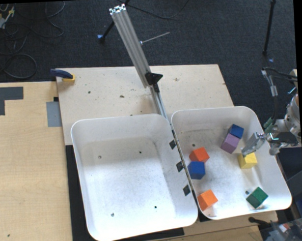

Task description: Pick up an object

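Nearest the camera, at the lower edge of the right bin (271, 209), sit a green cube (256, 197) and an orange cube (208, 198). Farther back lie a blue cube (196, 169) touching a second orange cube (199, 154), a purple cube (230, 142) beside a smaller blue one (236, 131), and a yellow cube (248, 160). None carries readable writing. The tool (254, 142) hangs just above the yellow cube; whether it is apart or together cannot be told. The left bin (78, 147) rests on the surface (103, 95).
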Available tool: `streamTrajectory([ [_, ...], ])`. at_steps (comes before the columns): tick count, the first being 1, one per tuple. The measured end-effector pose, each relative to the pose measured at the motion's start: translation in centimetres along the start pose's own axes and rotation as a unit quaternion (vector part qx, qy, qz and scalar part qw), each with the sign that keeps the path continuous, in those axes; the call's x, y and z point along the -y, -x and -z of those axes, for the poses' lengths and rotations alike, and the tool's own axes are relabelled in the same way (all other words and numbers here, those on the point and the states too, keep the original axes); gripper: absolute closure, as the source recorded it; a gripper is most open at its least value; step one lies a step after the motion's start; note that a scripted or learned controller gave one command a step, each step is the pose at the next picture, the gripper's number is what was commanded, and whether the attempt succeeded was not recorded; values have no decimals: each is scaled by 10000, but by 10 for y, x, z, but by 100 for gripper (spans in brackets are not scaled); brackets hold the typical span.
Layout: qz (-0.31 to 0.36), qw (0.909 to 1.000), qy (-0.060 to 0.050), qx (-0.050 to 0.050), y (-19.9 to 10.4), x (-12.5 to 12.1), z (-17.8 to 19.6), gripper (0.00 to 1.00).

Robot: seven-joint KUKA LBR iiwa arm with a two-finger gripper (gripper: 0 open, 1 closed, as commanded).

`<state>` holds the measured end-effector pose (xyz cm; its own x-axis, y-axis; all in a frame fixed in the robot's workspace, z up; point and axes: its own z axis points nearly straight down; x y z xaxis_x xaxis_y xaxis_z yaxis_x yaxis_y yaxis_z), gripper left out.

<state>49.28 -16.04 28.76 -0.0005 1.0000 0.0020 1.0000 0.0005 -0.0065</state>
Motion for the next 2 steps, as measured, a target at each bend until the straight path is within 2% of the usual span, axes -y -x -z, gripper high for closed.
streamTrajectory([
  [1, -11, 10000, 23, 6, 1, 0, 2, 0],
  [2, 0, 10000, -2, -1, -5, 4, -44, 0],
])
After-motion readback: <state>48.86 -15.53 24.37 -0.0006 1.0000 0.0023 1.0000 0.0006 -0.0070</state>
